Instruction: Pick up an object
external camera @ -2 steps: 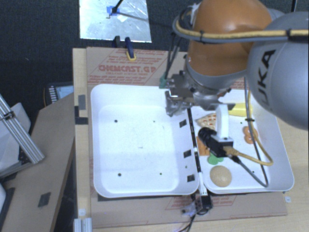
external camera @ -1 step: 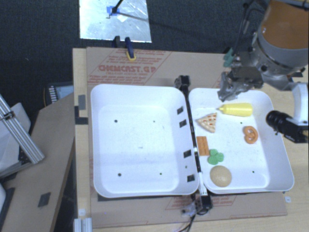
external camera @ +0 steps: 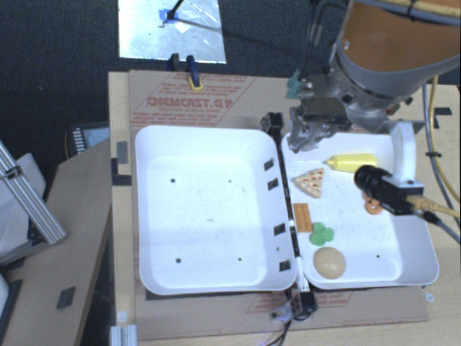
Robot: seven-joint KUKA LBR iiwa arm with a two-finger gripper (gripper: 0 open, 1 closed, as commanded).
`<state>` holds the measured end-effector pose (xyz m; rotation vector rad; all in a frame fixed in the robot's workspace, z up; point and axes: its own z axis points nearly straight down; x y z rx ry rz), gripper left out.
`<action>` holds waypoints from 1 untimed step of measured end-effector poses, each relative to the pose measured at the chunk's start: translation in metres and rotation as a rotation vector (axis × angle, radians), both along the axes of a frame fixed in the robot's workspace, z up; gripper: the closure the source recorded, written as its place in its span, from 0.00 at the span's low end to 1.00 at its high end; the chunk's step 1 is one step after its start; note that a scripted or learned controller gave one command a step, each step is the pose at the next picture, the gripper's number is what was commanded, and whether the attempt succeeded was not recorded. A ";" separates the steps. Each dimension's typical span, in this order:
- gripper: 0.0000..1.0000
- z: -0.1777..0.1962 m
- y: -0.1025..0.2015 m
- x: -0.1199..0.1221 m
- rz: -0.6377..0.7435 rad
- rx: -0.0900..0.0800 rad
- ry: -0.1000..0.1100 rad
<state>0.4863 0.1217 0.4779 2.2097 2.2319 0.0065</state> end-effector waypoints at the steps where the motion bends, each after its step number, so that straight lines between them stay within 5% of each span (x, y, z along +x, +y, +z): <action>1: 1.00 0.047 0.052 0.000 -0.001 0.001 -0.003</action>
